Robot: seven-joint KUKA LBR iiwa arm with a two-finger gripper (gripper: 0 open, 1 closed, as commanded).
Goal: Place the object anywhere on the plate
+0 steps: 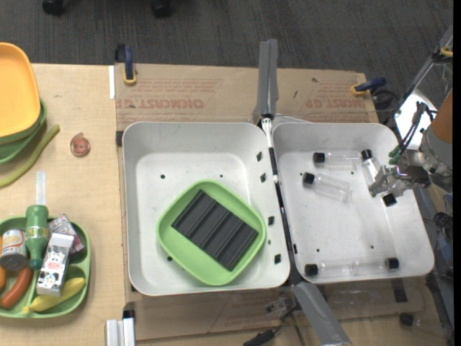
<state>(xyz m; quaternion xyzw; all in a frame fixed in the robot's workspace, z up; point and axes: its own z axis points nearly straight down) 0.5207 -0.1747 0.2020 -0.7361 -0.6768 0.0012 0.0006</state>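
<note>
Currently, findings as follows.
Gripper [383, 186]: at right bin's [403, 254] right side, low over the clear vials; open or closed, cannot tell.
Objects: 4 or so black-capped clear vials [325, 185] scattered in that bin, likely awaiting pickup.
Plate: green plate [167, 222] with dark ribbed insert, left bin, ready as target.
Writing: red print on cardboard [173, 96], inverted, not reliably legible.

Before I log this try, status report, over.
Tool at right bin's right edge. Clear vials loose there. Green plate in left bin, path unobstructed.
</note>
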